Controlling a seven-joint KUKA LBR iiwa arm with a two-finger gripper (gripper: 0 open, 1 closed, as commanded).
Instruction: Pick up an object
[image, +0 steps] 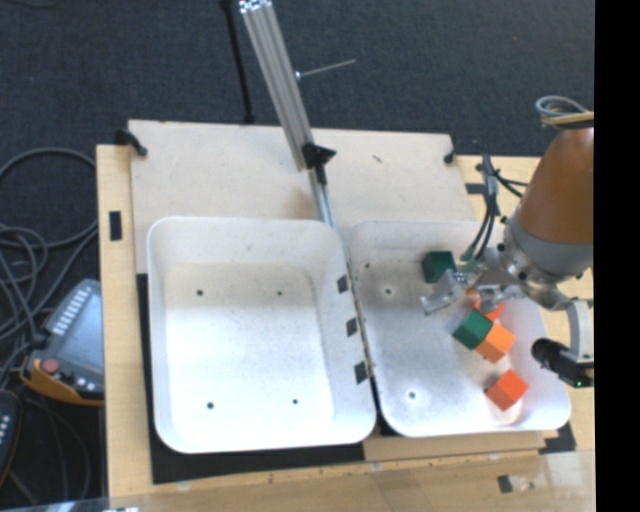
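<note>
You are looking down on the KUKA arm (560, 200) as it is reaching in from the right of the frame and hanging over the right bin (400, 400), its gripper (462, 295) sitting low above the bin floor in the frame's right-centre. Whether the gripper is open or closed cannot be told from this slant, and nothing is visibly caught in it. The candidates are lying close by: a dark green block (437, 266) just above and left of the gripper, a green cube (471, 329) touching an orange cube (495, 342) just below it, and a second orange cube (507, 389) nearer the lower right corner of the bin. The left bin (170, 300) is sitting to the left. The risk is crowding: the green and orange cubes are pressing together, so a descent there is likely pushing one aside or clamping an edge, and the cube is slipping free on the lift. The gripper may also be closing in the gap between the blocks.
</note>
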